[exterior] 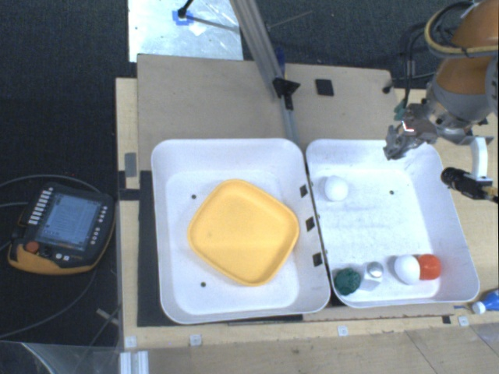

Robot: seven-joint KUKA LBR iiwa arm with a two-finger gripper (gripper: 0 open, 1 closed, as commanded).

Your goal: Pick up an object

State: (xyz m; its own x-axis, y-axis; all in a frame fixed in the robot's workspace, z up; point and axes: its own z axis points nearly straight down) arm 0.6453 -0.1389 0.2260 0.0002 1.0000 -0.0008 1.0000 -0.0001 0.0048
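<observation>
The left bin (pixel 168 209) holds a yellow square plate (pixel 243 231). The right bin (pixel 456 240) holds a white ball (pixel 336 188) near its far left, and along its near wall a green ball (pixel 348 280), a small silver piece (pixel 374 271), a white egg (pixel 406 268) and an orange ball (pixel 429 266). The gripper (pixel 399 148) hangs over its far right corner, and I cannot tell how its jaws stand

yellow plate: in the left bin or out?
In. The yellow plate lies flat on the floor of the left bin, inside its rim, about centred. Nothing rests on it.
</observation>
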